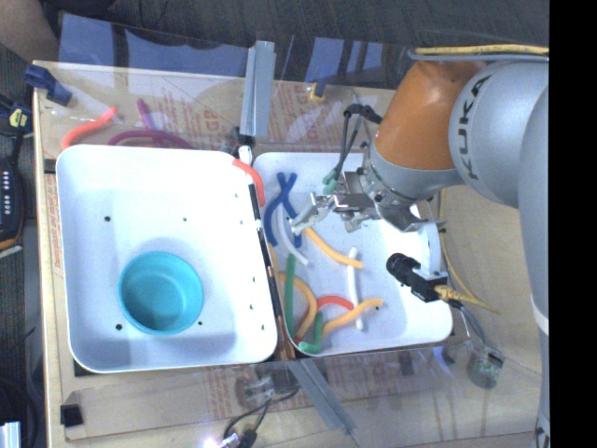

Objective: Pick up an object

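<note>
Gripper (306, 217) position: over the upper left part of the right bin (431, 323), low among the loose items there. The grey arm (494, 129) enters from the right of the view, and its orange band (420, 124) sits over the bin's upper edge. You cannot tell from this view how wide the gripper stands, nor whether anything is caught in it.

All candidate objects for the pick lie in the right bin. Locate them as follows:

- Blue strip (278, 215): bent, lying along the bin's left wall, just beside the gripper on its left.
- Yellow-orange strip (331, 247): running at a slant from just below the gripper toward the middle of the bin.
- White stick (354, 267): near the middle of the bin, just beside the lower end of the yellow-orange strip.
- Green strip (291, 292): along the left wall below the blue strip, reaching down into the lower left corner.
- Red strip (336, 301): curved in an arc in the lower middle of the bin.
- Orange strip (359, 314): just beside the red strip, on its right.

You will find one blue bowl (160, 292) in the left bin (140, 203). It stands upright in the lower left part, well apart from the gripper.

On the bench (373, 381), beyond the left bin's far edge, you see a red tube (89, 127) and a purple tube (149, 138) lying near each other.
</note>
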